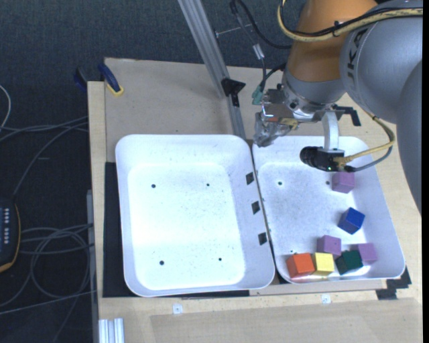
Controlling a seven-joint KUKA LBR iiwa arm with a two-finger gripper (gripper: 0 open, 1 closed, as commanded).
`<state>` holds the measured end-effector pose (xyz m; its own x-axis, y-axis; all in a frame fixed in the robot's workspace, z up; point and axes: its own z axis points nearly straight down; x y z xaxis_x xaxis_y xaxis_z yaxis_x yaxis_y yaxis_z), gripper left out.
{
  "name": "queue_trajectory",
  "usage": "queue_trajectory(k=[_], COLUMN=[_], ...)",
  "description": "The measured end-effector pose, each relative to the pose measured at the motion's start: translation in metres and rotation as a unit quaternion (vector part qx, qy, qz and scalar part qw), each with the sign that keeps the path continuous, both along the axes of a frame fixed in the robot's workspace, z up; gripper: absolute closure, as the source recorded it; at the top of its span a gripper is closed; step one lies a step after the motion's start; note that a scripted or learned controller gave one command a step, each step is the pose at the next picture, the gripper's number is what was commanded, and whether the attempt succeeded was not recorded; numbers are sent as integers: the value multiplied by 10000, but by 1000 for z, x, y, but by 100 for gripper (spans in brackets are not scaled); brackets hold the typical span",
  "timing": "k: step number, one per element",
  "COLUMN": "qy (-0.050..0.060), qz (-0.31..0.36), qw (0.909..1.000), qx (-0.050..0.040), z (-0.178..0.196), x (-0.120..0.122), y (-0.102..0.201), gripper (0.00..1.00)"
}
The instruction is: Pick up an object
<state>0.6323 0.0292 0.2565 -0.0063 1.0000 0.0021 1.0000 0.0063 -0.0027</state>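
We look down at a slant on a desk (167, 87) carrying two shallow white bins side by side. The grey arm with its orange band (328, 20) reaches in from the right, and its claw (268, 134) hangs over the far corner of the right bin (295, 194), close to the rim where the two bins meet. We cannot tell how the claw is set, and we see nothing caught in it.

The left bin (181, 214) shows its bare white floor with a few dark dots. The right bin holds seven small blocks. A light purple block (343, 181) lies near the far wall, just beside a black part of the wrist. A blue block (351, 220) sits apart, further toward us. Along the near wall an orange block (301, 264), a yellow block (324, 262) and a green block (348, 261) stand in a touching row, with a purple block (329, 244) just behind them and another purple block (366, 252) at the right end.

We judge the risks as these: the claw is well apart from every block, so closing here would catch nothing. It is also near the rim and could strike it on descent. In the crowded row, neighbours leave little room for a clean grip.
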Motion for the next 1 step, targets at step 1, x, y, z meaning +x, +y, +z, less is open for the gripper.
queue_trajectory(k=[1], qy=[-22], qz=[1], qw=[10000], qx=[1], z=[-2], x=[9], y=[49], gripper=[100])
